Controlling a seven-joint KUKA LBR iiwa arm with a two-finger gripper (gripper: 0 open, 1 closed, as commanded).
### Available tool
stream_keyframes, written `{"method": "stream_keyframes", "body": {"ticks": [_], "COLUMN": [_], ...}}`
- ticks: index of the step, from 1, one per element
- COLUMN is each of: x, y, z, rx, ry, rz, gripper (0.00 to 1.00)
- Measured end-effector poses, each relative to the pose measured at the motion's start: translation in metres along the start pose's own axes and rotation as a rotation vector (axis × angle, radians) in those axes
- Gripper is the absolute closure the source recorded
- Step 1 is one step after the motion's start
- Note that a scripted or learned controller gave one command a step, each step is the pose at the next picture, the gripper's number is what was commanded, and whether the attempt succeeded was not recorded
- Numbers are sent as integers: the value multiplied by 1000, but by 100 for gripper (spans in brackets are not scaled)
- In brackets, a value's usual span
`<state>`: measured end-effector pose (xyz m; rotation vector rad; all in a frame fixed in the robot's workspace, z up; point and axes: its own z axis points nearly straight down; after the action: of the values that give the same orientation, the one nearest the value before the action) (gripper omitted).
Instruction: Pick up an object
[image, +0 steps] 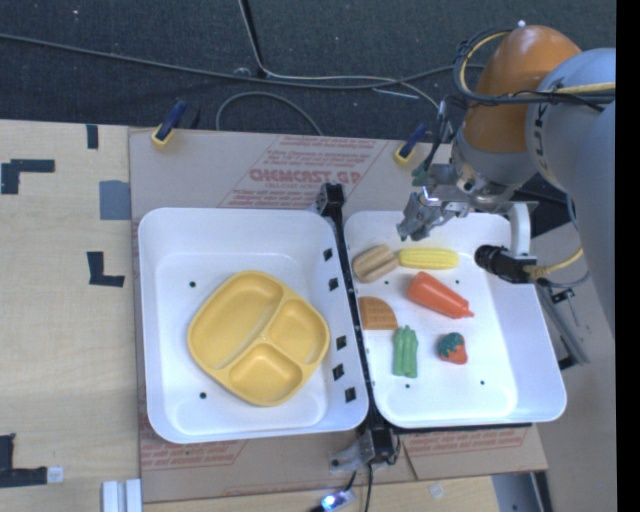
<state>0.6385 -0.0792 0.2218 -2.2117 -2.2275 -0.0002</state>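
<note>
The right bin holds several toy foods: a hot dog bun, a yellow corn cob, an orange carrot, a brown bread slice, a green vegetable and a small red-and-green strawberry. My gripper hangs over the bin's far edge, just above the corn cob and the bun. Nothing shows between its fingers.
The left bin holds a yellow divided plate. A black divider runs between the two bins. Cables trail over the dark mat behind the bench. Blue-and-yellow clamps hold the cardboard's far corners.
</note>
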Motion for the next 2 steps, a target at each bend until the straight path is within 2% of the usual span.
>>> {"method": "stream_keyframes", "body": {"ticks": [2], "x": [118], "y": [26], "z": [-3], "rx": [0], "ry": [0], "rz": [0], "gripper": [100]}}
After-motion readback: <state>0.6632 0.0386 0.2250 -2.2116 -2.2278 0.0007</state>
